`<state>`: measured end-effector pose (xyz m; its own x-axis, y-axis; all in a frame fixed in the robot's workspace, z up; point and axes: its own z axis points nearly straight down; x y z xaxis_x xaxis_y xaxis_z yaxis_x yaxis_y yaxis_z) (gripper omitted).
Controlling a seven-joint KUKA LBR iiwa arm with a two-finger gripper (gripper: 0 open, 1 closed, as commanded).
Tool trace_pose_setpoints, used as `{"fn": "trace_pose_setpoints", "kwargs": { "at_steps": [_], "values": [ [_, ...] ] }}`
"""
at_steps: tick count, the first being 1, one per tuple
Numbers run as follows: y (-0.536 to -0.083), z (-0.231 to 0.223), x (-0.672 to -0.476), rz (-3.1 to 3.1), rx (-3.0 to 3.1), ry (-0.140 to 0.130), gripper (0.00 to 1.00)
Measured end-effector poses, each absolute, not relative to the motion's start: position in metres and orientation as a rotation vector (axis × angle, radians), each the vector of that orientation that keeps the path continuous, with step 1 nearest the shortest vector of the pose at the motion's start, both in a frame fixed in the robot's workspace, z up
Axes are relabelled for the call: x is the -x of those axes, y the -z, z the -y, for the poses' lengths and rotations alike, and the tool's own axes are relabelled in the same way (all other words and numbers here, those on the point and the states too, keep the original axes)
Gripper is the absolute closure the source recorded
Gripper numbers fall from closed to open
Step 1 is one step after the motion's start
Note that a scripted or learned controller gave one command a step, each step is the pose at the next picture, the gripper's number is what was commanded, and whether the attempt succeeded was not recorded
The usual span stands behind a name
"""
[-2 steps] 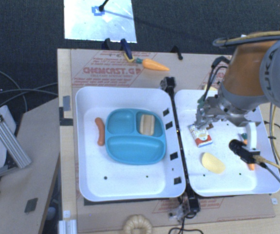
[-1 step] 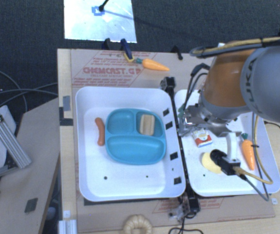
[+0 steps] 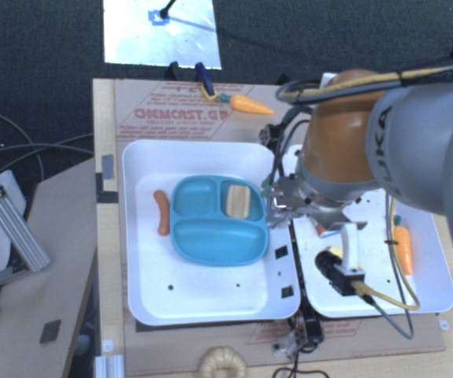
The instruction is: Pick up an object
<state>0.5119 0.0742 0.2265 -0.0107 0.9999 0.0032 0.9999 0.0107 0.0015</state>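
Observation:
A blue divided plate (image 3: 214,228) lies in the left white bin (image 3: 155,290). A tan bread slice (image 3: 238,202) rests in the plate's upper right compartment. An orange-brown sausage (image 3: 162,212) lies on the bin floor just left of the plate. In the right bin (image 3: 431,290) an orange carrot (image 3: 402,249) lies near the right wall, and a small red thing (image 3: 320,229) peeks out under the arm. My gripper (image 3: 283,203) hangs over the divide between the bins, next to the plate's right edge, mostly hidden under the wrist.
A second carrot (image 3: 250,105) lies on the cardboard behind the bins, beside a blue clamp (image 3: 203,77). A beige ring (image 3: 222,362) sits at the front edge. The grey arm (image 3: 415,148) covers most of the right bin's back half.

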Motion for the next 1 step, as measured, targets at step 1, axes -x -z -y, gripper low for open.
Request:
{"fn": "trace_pose_setpoints", "kwargs": {
  "at_steps": [1],
  "values": [
    [-0.2212, -0.1047, -0.4809, 2.228, 2.211, -0.001, 1.00]
  ]
}}
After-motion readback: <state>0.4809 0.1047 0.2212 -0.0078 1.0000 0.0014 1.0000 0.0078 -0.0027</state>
